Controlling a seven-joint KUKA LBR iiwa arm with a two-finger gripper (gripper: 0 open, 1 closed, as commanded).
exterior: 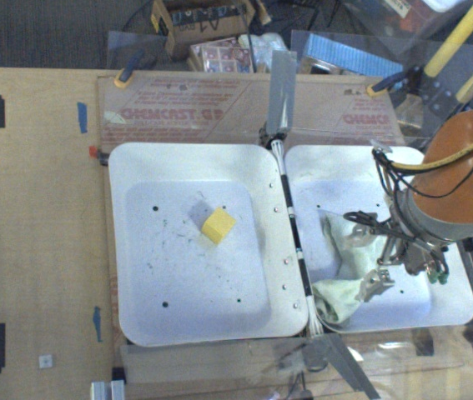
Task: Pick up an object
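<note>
Claw (373, 255) spread — astride pale cloth (346, 286)

Open floor lay around the yellow block (218, 226); the next bin was crowded.

The block sat alone near the middle of the left bin (136, 223), with bare floor on every side out to the rim. Beyond the divider (290, 223) to the block's right, a crumpled pale cloth (346, 277) filled the near-left part of the right bin (336, 182), and the arm (461, 173) and gripper (378, 261) hung over it.
</note>
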